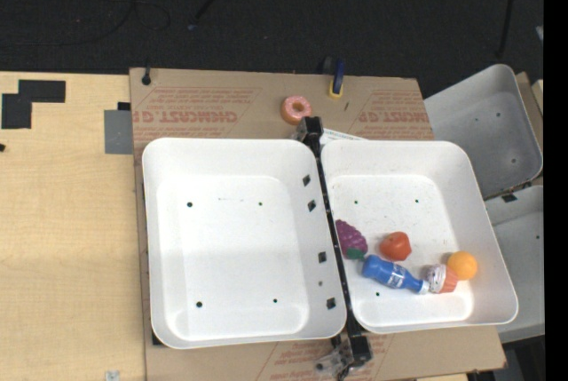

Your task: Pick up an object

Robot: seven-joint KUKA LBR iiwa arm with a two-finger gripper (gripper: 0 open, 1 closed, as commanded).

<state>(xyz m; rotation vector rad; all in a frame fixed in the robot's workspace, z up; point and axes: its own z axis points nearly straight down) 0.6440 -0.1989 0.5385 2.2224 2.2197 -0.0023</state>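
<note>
Here the right bin (461, 164) carries purple grapes (351, 238), a red tomato (396, 245), a blue bottle (392, 274) and an orange (461, 265) near its front edge; a pink doughnut (296, 110) lies behind both bins.

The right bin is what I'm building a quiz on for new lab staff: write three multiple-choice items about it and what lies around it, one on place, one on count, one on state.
1. Where does the pink doughnut lie?
A. in the left bin
B. on the cardboard behind the bins
C. in the right bin

2. How many things lie in the right bin?
A. two
B. five
C. eight

3. How does the blue bottle rest?
A. upright
B. on its side
C. on top of the orange ball

Answers: B, it sits on the cardboard sheet beyond the rims; B, purple grapes, red tomato, blue bottle, small can, orange ball; B, its length lies along the floor.
</note>
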